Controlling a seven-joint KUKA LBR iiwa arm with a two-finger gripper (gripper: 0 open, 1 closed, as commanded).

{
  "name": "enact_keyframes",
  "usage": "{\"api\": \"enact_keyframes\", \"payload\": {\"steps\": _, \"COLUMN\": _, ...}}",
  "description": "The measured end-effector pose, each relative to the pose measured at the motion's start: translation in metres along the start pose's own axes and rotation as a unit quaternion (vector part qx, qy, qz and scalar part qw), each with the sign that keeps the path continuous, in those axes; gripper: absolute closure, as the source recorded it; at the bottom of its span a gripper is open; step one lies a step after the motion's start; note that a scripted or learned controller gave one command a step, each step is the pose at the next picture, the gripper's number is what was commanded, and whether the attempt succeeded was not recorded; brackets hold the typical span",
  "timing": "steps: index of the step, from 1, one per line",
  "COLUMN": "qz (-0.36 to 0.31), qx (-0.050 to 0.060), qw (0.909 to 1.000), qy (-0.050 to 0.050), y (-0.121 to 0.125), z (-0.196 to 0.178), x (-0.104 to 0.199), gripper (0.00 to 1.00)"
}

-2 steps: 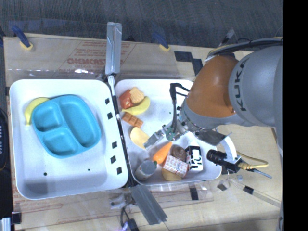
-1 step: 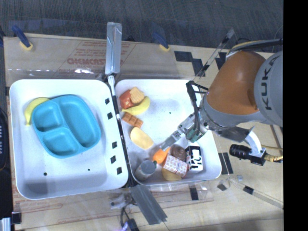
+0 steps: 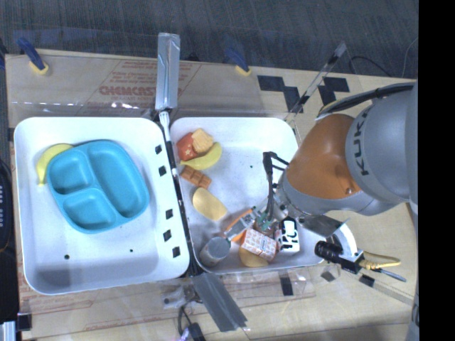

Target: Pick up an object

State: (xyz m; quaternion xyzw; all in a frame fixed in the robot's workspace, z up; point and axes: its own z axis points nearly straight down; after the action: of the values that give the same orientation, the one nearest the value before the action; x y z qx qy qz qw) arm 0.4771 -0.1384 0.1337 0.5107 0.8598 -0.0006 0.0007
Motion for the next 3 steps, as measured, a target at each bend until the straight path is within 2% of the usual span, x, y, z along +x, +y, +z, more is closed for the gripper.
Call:
{"api": "enact_keyframes", "payload": {"steps": 1, "qz": 0.054, "qx": -0.001, "qw": 0.9985, "qy": 0.000, "y": 0.007, "z": -0.060, "x": 0.012, "gripper": 0.00}}
{"api": "enact_keyframes", "payload": {"steps": 2, "qz": 0.116, "qx": 0.001, "qw": 0.9933, "qy": 0.002, "y": 0.088, "z": -0.063, "x": 0.014, "gripper": 0.00}}
{"api": "enact_keyframes", "payload": {"steps": 3, "qz": 0.139, "qx": 0.004, "qw": 0.9903, "qy": 0.003, "y": 0.015, "z": 0.008, "x": 0.014, "gripper": 0.00}}
